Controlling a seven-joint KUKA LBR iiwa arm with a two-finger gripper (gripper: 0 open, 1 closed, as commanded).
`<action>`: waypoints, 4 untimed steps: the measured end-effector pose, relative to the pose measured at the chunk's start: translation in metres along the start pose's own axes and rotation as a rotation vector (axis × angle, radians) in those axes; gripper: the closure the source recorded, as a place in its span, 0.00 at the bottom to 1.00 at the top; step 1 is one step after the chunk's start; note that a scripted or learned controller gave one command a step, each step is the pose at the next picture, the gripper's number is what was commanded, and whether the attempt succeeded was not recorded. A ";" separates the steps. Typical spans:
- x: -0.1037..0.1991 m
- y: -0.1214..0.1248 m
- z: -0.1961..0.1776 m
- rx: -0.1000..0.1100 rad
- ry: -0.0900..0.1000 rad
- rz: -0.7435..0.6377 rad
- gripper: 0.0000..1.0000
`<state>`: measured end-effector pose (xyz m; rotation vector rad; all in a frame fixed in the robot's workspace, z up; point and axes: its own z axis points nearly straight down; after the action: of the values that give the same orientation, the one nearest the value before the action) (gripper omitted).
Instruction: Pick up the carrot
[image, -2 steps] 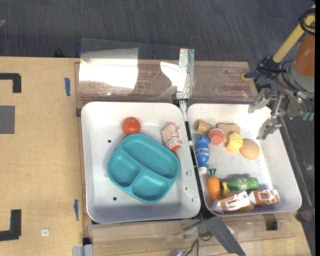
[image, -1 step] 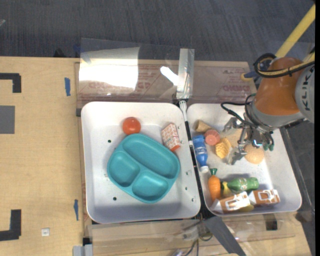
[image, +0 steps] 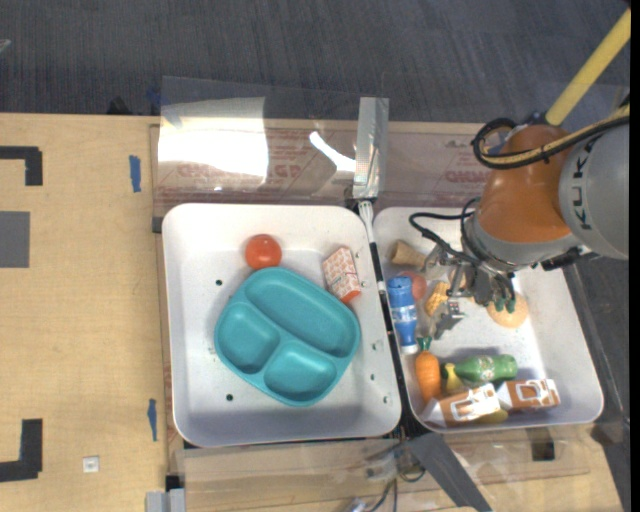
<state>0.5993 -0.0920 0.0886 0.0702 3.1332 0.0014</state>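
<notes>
We are seeing the gripper (image: 452, 305) hovering over the right bin (image: 580, 395); its grip we cannot tell. The carrot (image: 428, 375) is lying just below it, near the bin's front-left corner. The left bin (image: 190, 330) is holding a teal tray (image: 288, 335).

Worktop with two white bins

The tan worktop (image: 80, 300) carries a left bin (image: 190, 400) and, touching it at 3 o'clock, a right bin (image: 575, 350). Black corner marks sit towards its 9 o'clock edge, blue tape bits beside the left bin, and clear plastic sheeting (image: 260, 155) lies at 12 o'clock.
</notes>
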 end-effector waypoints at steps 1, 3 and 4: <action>-0.003 0.001 -0.013 0.001 -0.009 -0.002 1.00; 0.019 0.027 -0.139 -0.001 -0.001 -0.609 0.00; 0.052 -0.010 -0.035 -0.006 0.013 -0.637 0.00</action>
<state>0.5468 -0.0992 0.1228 -0.9181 3.0099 0.0078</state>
